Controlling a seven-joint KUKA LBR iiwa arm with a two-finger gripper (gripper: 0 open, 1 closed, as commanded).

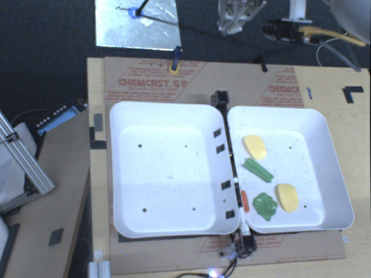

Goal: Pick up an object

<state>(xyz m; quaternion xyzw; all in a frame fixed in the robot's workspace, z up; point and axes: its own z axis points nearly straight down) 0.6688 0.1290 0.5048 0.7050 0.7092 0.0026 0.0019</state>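
Observation:
The right bin (333,167) holds several small objects. A pale yellow piece (254,146) lies near its upper left, with a green stick-like piece (258,170) just below it. Further down sit a green leafy piece (265,205) and, to its right, a second yellow piece (287,197). A small orange bit (245,200) rests at the bin's left rim. My gripper (233,22) hangs high beyond the far edge of the bench, well away from the bins. It is open with nothing between its fingers.
The left bin (168,172) lies beside the right one, joined along a black-clipped divider (229,155). A cardboard sheet (156,80) lies under both bins. A shiny metal plate (136,16) is on the floor at the back left. Cables (324,36) trail at the back right.

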